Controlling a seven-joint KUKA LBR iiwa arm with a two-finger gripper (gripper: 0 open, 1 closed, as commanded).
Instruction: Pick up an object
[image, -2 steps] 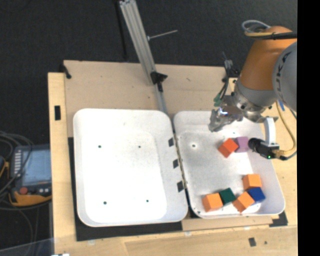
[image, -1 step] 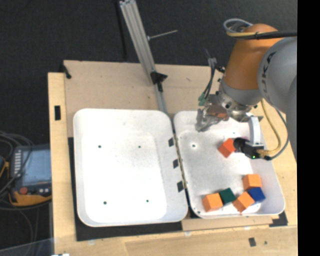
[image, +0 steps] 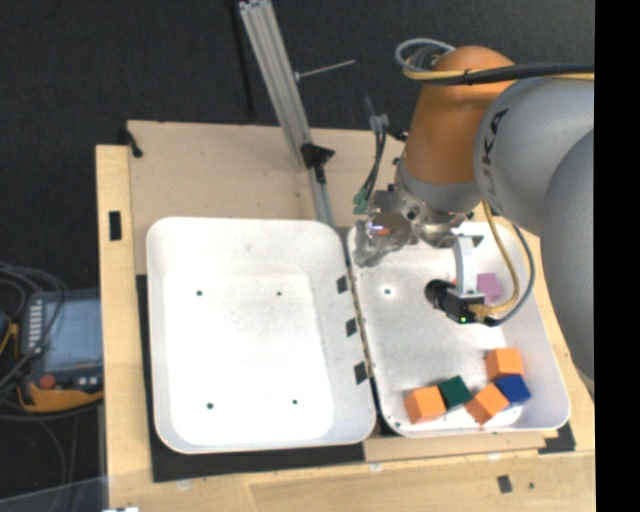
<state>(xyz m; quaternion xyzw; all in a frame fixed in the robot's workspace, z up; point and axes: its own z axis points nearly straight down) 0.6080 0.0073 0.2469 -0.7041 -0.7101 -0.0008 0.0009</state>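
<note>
Five blocks in rt bin (image: 400, 330): orange (image: 425, 403), green (image: 455, 391), orange (image: 489, 402), blue (image: 511, 388), orange (image: 505, 362), clustered near front-rt corner, no clear long axis. Pink block (image: 489, 285) further back. Gripper (image: 372, 240) over bin's back-left; grip state unclear.

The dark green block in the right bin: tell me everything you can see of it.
The dark green block is a small cube-like piece, matte, material unclear. It lies on the floor of the right bin, near its front edge, within a cluster of blocks. An orange block sits against its left side and another orange block is close on its right; whether that one touches it is hard to tell. The gripper is far away, at the bin's back left corner.
</note>
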